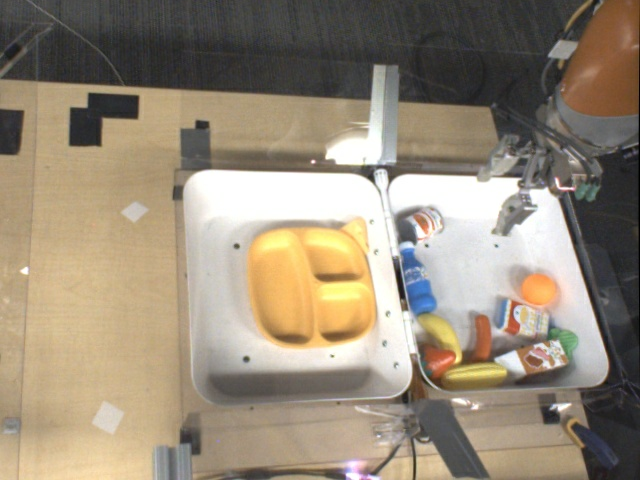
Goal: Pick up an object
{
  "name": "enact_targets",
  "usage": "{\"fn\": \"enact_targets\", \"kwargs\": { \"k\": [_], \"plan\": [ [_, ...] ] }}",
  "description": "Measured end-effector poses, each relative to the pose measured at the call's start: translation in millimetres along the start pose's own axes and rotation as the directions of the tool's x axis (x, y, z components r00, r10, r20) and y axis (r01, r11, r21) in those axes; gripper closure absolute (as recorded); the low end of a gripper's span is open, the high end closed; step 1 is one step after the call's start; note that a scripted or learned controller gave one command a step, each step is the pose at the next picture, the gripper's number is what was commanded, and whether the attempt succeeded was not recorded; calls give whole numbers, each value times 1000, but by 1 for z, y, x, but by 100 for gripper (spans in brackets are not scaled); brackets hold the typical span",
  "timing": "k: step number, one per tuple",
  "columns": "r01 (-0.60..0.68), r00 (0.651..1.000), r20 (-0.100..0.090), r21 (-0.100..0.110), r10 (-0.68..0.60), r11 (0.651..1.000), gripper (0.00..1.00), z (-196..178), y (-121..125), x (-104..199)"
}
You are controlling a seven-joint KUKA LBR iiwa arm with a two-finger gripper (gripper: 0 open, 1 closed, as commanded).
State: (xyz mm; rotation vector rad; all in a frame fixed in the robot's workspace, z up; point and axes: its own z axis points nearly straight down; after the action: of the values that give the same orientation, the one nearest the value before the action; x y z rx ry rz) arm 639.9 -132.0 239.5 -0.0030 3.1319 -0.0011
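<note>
My gripper [505,196] hangs over the far right part of the right bin [470,258], its fingers spread apart and nothing between them. Below it the bin floor is bare. Toys lie along the bin's left and near sides: a small red-and-white can [425,223], a blue bottle [415,281], an orange ball [540,289], a small juice carton [522,318], a banana [440,333], a red sausage [483,336], a second yellow fruit [475,374], a brown carton [543,358] and a green piece [566,341].
The left bin [215,268] holds a yellow divided tray [310,286] turned face down. A metal post [384,118] stands behind the divider between the bins. The wooden bench [90,298] stretches to the left.
</note>
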Motion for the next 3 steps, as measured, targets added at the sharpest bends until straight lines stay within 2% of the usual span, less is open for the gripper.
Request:
{"fn": "enact_targets", "kwargs": {
  "k": [1,2,3],
  "plan": [
    [0,1000,0,0,0,1000,0,0,0,0],
    [-45,999,2,2,45,999,0,6,-69,-12],
    [-243,970,0,1,243,970,0,53,-72,-26]
  ]
}}
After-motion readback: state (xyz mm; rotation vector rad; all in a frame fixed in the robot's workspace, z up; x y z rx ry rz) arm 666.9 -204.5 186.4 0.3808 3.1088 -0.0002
